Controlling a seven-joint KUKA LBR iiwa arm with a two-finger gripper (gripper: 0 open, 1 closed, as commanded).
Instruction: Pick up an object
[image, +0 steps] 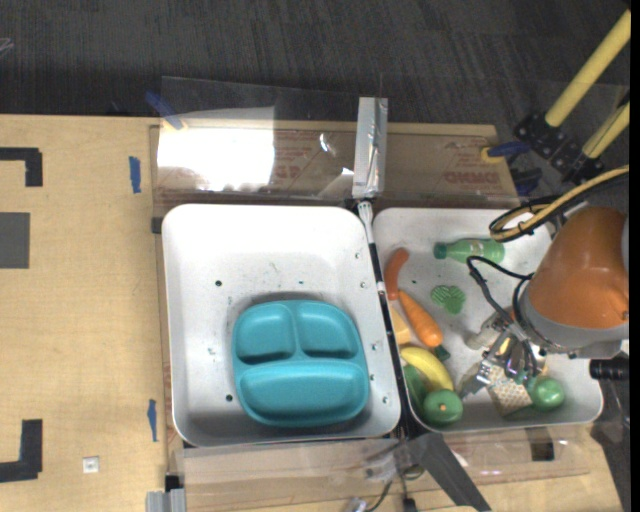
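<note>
**Down in the right bin, nothing lifted yet**

You've got the arm (585, 270) reaching in from the right, its orange band hanging over the right bin (585, 410), and the end effector (500, 362) sits low among the toys at that bin's near end. From this slanted view you can't tell how its fingers stand; wires and metal parts crowd the spot, so I won't call it either way.

Look at what's on offer. A yellow banana (425, 365) lies just left of the end effector, with a green ball (442, 404) near the front rim below it. A carrot (420, 322) runs diagonally along the divider side, and a red-orange pepper (396, 268) rests above it. A small green leafy piece (449, 296) sits mid-bin, a green bottle (470, 250) lies on its side toward the far end, and a beige waffle-like piece (510, 397) and another green ball (547, 393) lie just beside the tool.

The left bin (190, 300) carries a teal divided plate (298, 362), well apart from the action.

My read: you're at the approach-and-grasp stage. Everything appears to rest on the bin floor. The close, the lift and the proof of a hold are all ahead of you.
</note>
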